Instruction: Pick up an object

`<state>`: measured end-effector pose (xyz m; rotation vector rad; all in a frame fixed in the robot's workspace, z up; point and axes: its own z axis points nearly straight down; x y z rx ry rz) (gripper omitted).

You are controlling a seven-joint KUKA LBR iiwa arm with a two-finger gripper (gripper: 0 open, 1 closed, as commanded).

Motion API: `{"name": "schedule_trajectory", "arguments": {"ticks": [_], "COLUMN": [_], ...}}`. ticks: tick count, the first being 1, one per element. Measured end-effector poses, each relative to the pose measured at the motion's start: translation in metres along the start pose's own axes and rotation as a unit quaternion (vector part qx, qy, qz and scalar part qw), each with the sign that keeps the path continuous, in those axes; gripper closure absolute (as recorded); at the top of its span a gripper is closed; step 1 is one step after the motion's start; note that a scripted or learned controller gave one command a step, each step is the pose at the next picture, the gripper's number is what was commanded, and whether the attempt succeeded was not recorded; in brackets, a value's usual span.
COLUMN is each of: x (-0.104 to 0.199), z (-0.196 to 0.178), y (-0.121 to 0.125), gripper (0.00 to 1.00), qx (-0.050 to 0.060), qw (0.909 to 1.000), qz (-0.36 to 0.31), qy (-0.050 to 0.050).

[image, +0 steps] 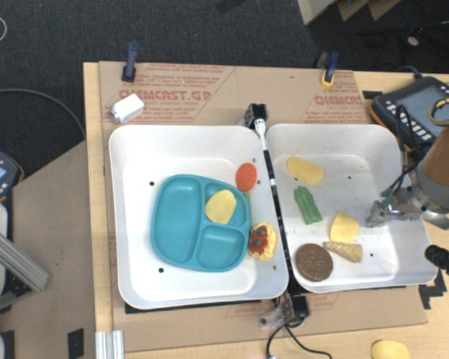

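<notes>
My gripper (379,213) hangs low over the right side of the right bin (374,142), on the arm coming in from the right edge. A yellow wedge (344,227) lies just left of it, a short gap away. A tan cone-shaped piece (345,251) and a round brown cookie (313,262) lie at the bin's front. A green pod (308,205) and a flat yellow piece (305,171) lie further left and back. I see nothing held by the gripper.
The left bin (135,275) holds a blue divided plate (181,226) with a yellow piece (221,206) on it, an orange-red ball (246,176) and a yellow-red toy (261,241) beside the plate. A black pendant (411,111) sits behind the arm.
</notes>
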<state>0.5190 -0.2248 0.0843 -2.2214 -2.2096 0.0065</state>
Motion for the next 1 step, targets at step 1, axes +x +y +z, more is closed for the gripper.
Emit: {"name": "schedule_trajectory", "arguments": {"ticks": [1], "x": [0.0549], "z": [-0.1374], "y": [-0.0404], "gripper": [1.00], "qx": [-0.010], "qw": [0.9999], "qz": [-0.005], "qy": [-0.002]}}
